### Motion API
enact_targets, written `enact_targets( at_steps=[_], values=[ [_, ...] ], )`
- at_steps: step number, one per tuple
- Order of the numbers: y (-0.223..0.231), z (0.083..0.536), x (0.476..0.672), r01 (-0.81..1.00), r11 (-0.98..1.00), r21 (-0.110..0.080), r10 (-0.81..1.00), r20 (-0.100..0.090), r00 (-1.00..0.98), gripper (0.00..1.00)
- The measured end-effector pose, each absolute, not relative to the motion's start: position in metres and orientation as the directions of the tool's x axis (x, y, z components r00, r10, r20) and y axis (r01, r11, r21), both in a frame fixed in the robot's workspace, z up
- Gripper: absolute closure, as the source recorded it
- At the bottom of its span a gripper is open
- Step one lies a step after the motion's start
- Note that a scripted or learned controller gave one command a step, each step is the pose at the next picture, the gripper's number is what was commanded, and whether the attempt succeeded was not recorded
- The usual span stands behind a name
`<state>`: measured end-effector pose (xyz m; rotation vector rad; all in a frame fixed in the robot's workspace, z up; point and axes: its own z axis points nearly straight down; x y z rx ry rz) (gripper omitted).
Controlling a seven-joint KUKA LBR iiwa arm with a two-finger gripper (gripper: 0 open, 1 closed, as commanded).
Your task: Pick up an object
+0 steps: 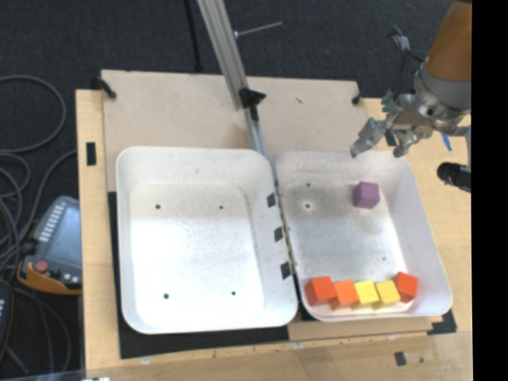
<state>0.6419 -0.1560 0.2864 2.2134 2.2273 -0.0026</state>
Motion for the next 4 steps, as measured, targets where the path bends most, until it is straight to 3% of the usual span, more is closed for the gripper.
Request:
enact_targets(
  at_steps=[1, 2, 3, 4],
  values=[
    [-0.201, 0.194, 0.619, 1.000, -0.004, -0.007, 1.000, -0.001, 0.004, 0.00],
    [-0.209, 0.108, 0.647, 1.000, 0.000, 0.002, 1.000, -0.002, 0.000, 0.00],
    [-0.210, 0.119, 0.648, 1.000, 0.001, 0.005, 1.000, -0.004, -0.001, 1.00],
    [-0.138, 0.133, 0.651, 1.000, 0.008, 0.001, 1.000, 0.002, -0.008, 1.00]
  ],
)
